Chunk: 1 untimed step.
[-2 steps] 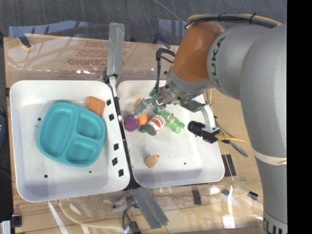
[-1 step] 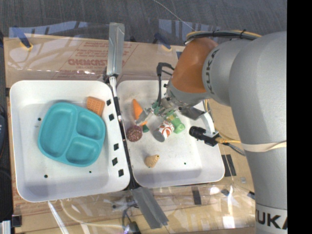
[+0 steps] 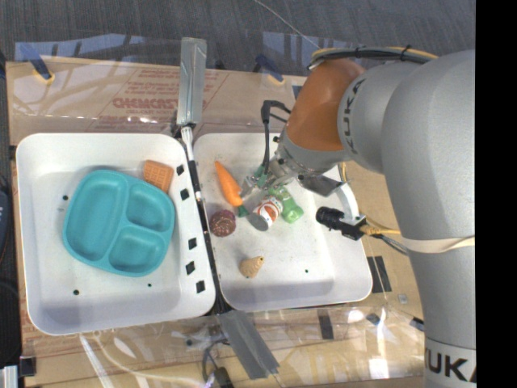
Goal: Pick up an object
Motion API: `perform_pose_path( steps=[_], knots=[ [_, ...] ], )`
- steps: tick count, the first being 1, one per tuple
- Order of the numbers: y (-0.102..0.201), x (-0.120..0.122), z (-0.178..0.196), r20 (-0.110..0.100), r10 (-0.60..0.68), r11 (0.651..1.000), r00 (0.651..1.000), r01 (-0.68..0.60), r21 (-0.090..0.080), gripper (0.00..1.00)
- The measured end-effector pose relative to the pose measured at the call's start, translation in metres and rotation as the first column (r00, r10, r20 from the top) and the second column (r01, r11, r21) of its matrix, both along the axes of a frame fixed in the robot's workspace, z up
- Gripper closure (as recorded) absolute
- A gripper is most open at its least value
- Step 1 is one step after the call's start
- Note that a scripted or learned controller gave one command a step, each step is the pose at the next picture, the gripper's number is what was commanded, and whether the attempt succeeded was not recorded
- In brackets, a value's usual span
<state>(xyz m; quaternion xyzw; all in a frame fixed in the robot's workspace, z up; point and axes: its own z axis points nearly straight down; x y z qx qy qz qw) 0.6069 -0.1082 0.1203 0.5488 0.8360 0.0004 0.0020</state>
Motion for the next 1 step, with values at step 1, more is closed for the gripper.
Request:
perform_pose_path(
  steps=[1],
  knots=[
    [0.0621,-0.0105,0.0737,-0.002,-0.37,0.929,0.929,0.37,0.004,1.0]
  ],
)
